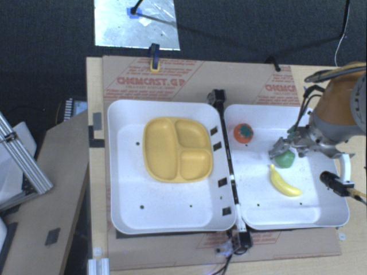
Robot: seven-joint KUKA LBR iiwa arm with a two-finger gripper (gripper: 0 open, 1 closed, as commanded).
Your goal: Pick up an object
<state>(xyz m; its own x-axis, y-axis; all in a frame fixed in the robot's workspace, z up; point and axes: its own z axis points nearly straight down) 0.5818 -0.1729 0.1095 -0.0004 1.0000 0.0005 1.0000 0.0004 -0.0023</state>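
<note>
The right bin (258, 213) holds three objects. A small green object (285, 160) lies near its middle, a yellow banana (284, 183) just in front of it, and a red-orange round fruit with a green top (243, 132) to the back left. My gripper (284, 148) reaches in from the right and sits low, right over the green object and touching or nearly touching its top. The grey wrist hides part of the green object.
In the left bin (126, 211) lies a yellow three-compartment plate (176, 149). A black divider with clips (225, 153) runs between the bins. The arm's orange band (341, 105) hangs over the right bin's far right side.
</note>
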